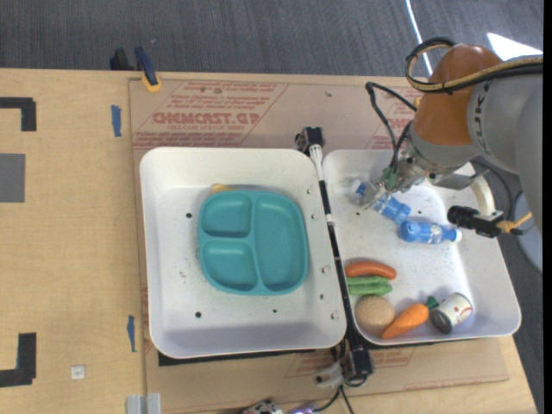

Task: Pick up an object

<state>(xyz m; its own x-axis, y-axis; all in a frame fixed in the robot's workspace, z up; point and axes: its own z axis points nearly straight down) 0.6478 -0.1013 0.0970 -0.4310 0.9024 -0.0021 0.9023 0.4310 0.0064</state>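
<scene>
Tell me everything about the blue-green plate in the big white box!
The teal plate looks like smooth plastic, a rounded rectangle split into three sections: two smaller ones on the left, one long one on the right. It lies flat, right side up, near the middle of the left bin, resting on its floor. Something yellowish peeks out from under its top edge.

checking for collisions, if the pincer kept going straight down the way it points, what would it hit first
Most likely the crumpled blue plastic wrapper in the right white bin, which lies just under the pincer. Depth is hard to judge from this slanted view, so it may reach the bin floor beside it.
</scene>
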